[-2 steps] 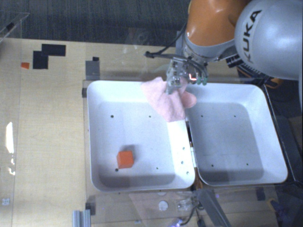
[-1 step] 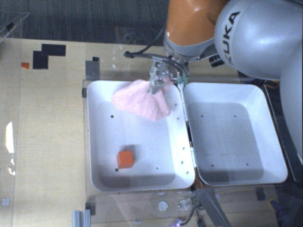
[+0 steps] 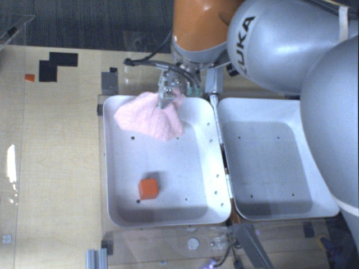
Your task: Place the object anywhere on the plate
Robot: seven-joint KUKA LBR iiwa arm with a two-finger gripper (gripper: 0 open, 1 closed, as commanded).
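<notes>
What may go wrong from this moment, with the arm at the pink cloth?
The pincer sits at one raised edge of the pink cloth, so the cloth may slip free or drag against the left bin wall. The orange block lies apart and could be left behind. I see no plate.

The arm [image 3: 291, 49] was cut off by the top and right edges. The right bin's [image 3: 269, 167] far right rim was hidden behind it. The pincer's [image 3: 167, 101] fingertips were buried in the pink cloth [image 3: 148, 119], their spread not discernible.
</notes>
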